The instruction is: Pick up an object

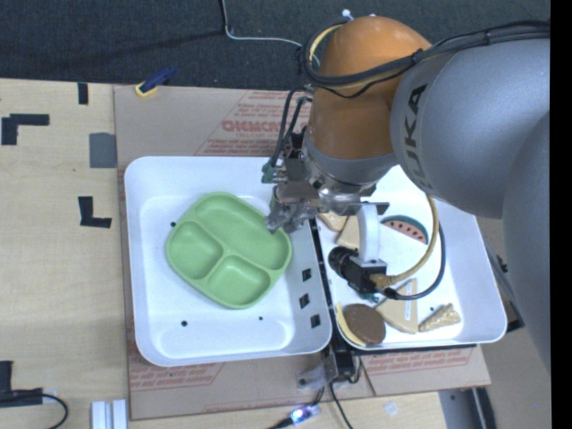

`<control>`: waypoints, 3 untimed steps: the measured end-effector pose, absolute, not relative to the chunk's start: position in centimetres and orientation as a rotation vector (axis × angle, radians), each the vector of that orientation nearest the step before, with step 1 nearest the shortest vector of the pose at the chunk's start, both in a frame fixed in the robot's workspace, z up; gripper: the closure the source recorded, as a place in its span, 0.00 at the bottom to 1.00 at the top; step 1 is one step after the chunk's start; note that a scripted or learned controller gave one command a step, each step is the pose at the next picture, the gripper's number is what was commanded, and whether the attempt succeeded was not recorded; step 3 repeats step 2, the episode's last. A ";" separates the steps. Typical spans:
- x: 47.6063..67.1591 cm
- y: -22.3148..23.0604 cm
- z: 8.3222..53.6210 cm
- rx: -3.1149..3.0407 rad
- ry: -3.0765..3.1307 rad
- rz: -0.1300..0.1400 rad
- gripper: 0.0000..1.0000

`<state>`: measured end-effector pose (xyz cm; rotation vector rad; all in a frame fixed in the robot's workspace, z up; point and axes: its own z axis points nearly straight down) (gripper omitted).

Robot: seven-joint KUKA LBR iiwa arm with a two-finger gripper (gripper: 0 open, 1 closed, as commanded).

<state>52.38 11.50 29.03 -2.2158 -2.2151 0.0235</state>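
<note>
The arm's bulk (429, 105) hides the gripper (288, 206), its state unreadable, beside the green plate (228, 250)

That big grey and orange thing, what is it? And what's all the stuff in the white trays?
It is a robot arm. A computer program moves it, and its job is to pick something up. The camera sits above the bench and looks down at a slant, so you see the arm from the top as it reaches in from the right.

Its end effector, the part that grabs, hangs over the right edge of a green plate with three sections. I can't tell whether it is gripping anything.

The plate lies in the left bin. The right bin holds small toy foods: a watermelon slice, a brown cookie and a wedge-shaped piece.
</note>
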 end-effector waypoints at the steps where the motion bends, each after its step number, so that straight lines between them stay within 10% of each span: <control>1: 52.6 11.6 30.8 -2.215 -2.224 0.006 1.00; 3: 50.3 6.0 30.1 -2.225 -2.215 0.007 1.00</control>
